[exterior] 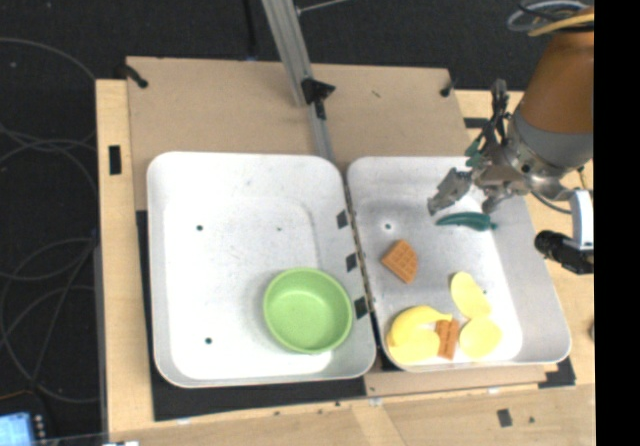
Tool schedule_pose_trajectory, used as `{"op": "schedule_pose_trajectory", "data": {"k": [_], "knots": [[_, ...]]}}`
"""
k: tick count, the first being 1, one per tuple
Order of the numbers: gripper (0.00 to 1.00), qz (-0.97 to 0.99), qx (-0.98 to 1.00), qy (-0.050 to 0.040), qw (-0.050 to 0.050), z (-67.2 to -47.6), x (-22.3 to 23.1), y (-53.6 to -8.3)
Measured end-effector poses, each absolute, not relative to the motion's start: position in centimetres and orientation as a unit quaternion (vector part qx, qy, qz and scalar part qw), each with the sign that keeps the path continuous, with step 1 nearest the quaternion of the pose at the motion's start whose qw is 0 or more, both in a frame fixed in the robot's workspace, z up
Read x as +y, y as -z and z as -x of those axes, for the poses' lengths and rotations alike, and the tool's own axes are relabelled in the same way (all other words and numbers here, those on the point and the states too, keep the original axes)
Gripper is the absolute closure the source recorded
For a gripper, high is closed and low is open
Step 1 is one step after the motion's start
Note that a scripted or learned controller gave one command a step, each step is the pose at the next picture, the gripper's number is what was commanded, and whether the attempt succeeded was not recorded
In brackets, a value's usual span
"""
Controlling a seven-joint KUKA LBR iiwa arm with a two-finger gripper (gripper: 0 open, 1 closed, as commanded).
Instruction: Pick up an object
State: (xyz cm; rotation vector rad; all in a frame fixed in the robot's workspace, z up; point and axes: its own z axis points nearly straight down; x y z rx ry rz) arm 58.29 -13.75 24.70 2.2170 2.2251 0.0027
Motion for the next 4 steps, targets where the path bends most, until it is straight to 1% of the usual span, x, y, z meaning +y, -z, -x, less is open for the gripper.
{"op": "schedule_pose_trajectory", "data": {"k": [1,2,3,4], "knots": [[0.0,-0.706,0.708,-0.0012,0.0,-58.3,-13.8,-24.7],[0.0,-0.707,0.707,0.0021,-0.001,-57.2,-14.1,-19.4],[0.0,-0.708,0.706,0.002,0.0,-58.0,-14.0,-14.7],[0.0,-0.708,0.706,-0.0014,0.002,-58.2,-14.1,-10.4]]}}
